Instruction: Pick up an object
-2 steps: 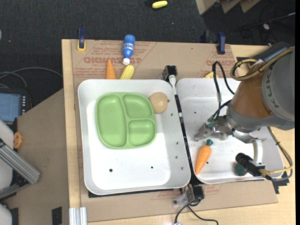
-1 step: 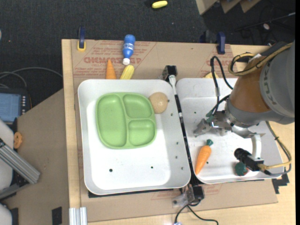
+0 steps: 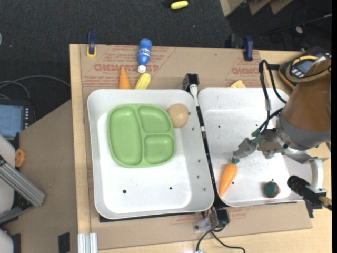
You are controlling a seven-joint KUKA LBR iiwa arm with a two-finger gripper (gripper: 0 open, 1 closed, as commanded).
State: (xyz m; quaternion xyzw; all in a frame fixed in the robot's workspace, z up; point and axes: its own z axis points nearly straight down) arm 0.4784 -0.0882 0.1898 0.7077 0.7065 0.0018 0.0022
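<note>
In the right bin (image 3: 231, 115) an orange carrot (image 3: 228, 178) with a green top lies near the bin's left wall, pointing toward the front. A small dark red and green ball-like object (image 3: 271, 189) sits near the front right of the same bin. My gripper (image 3: 243, 149) hangs low over the right bin, just above and right of the carrot's green end, with nothing visible between its fingers. The grey and orange arm covers the bin's right side.
The left bin (image 3: 105, 194) holds a green divided plate (image 3: 141, 135) and a tan round object (image 3: 178, 115) at its back right. Behind the bins lie a carrot (image 3: 124, 79), a corn piece (image 3: 143, 80) and a blue and white bottle (image 3: 144, 54). A yellow object (image 3: 179, 5) lies on the floor.
</note>
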